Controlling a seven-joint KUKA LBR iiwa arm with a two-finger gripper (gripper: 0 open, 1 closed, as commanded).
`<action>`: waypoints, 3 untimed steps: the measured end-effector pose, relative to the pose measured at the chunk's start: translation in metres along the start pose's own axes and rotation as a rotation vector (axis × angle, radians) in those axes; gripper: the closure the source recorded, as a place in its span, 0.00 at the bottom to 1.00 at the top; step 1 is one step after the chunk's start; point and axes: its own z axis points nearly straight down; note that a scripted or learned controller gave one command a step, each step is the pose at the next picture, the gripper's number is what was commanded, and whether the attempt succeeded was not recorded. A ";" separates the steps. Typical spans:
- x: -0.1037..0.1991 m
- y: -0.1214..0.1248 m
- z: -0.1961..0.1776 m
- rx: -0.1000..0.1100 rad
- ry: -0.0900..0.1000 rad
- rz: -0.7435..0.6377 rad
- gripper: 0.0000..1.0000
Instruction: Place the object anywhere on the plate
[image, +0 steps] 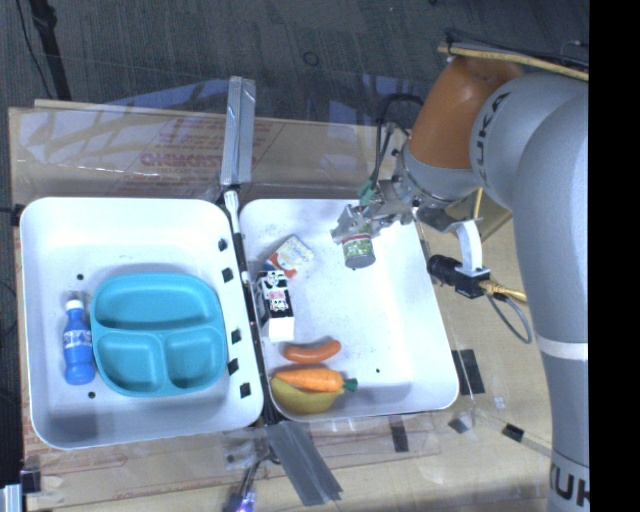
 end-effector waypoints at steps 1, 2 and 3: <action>0.084 -0.020 0.011 0.002 0.000 0.000 1.00; 0.179 -0.032 0.011 0.003 0.001 -0.253 1.00; 0.239 -0.040 0.012 0.004 0.001 -0.350 1.00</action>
